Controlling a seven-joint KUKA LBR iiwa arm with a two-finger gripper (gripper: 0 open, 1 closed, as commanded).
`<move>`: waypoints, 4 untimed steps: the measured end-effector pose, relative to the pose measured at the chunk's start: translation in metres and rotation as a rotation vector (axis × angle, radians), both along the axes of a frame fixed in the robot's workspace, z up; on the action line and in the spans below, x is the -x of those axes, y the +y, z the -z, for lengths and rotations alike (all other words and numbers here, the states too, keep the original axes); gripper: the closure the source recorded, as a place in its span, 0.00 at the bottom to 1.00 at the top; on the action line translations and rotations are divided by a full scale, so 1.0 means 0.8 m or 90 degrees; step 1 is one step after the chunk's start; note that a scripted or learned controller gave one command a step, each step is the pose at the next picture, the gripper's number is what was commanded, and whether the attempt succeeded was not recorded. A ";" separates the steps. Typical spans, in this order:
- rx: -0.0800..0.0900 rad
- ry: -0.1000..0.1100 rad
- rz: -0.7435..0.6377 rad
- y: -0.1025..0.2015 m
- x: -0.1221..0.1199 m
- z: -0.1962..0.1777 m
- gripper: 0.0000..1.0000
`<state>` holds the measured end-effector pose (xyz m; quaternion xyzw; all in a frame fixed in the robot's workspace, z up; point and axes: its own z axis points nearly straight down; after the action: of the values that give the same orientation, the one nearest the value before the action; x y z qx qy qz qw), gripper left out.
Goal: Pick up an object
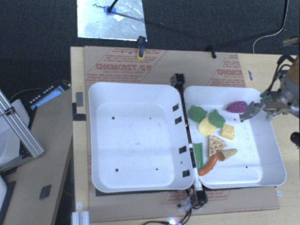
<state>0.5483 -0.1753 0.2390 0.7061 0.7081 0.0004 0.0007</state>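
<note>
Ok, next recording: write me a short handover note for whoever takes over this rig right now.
Claw: low over the right bin, beside the purple piece; nothing visibly between its fingers.
Things: all in the right bin: purple piece, two green pieces, yellow lump, yellow block, pizza slice, carrot.
Done: nothing lifted.
Left: grasp one piece and lift it.

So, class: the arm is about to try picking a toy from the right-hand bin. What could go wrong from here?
1. The toys are crowded: the yellow cheese wedge, the pale yellow lemon-like piece and the green leafy piece lie close together, so the fingers may nudge a neighbour.
2. The purple grape-like cluster lies nearest the gripper; it looks rounded and might slip away.
</note>
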 end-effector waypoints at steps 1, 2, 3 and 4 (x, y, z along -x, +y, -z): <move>-0.002 0.003 -0.003 0.053 -0.021 0.122 0.00; -0.002 0.005 0.003 0.031 0.082 0.186 0.00; 0.000 -0.001 0.000 0.032 0.076 0.169 1.00; 0.002 -0.007 -0.004 0.118 0.015 0.189 1.00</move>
<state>0.5363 -0.0807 0.0878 0.7041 0.7101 0.0033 0.0056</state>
